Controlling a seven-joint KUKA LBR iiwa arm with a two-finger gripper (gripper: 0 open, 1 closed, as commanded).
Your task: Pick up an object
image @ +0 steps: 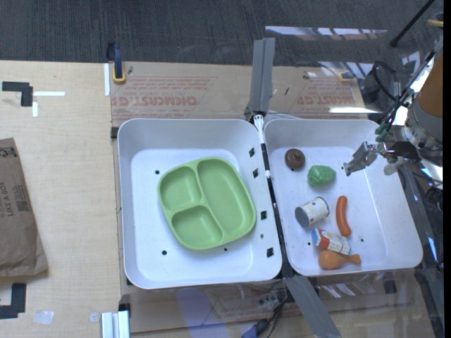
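Observation:
The right bin holds several small items: a brown ball, a green lumpy piece, a small silver can lying on its side, an orange sausage shape, a red-and-white tube and an orange drumstick shape. My gripper hangs over the bin's upper right part, right of the green piece and apart from it. Its fingers stand open with nothing between them.
A green divided plate lies in the left bin. A grey divider post rises between the bins at the back. A brown paper bag lies on the bench at far left. Cables run at the upper right.

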